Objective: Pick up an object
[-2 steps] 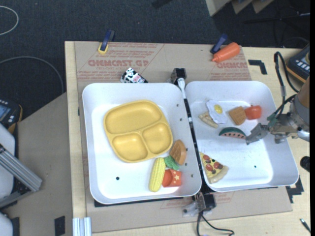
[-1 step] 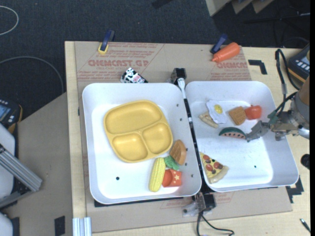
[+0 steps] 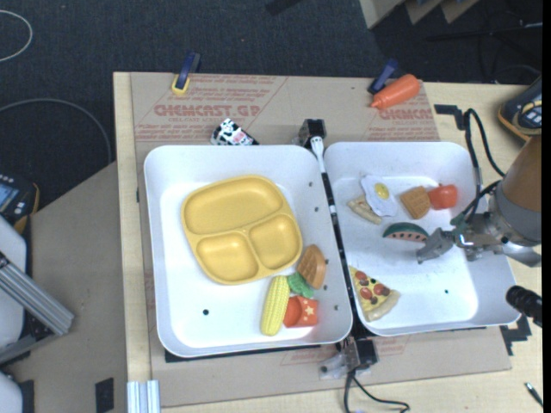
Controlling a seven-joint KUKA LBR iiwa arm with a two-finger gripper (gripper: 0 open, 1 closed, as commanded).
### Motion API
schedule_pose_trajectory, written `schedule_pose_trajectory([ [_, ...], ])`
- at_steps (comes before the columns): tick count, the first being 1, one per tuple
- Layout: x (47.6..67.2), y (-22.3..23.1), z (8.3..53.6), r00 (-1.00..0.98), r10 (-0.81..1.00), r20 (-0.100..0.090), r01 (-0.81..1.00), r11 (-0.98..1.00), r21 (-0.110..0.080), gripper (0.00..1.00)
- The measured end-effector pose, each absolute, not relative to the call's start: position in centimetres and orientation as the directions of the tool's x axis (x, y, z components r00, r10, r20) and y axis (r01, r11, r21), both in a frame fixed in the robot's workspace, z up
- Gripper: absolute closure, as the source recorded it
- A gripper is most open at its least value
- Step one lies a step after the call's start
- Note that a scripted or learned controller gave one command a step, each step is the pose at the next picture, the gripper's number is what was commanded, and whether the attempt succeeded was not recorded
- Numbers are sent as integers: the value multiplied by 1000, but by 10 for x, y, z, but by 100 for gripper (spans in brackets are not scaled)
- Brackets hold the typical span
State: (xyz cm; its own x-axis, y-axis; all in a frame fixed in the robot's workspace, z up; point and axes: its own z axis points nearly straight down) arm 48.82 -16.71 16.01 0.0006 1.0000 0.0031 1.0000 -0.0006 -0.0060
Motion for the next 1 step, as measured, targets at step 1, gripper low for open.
schedule_pose_trajectory([
  [1,478,-168,100,1,1000,3,1000,-1,-8,0],
])
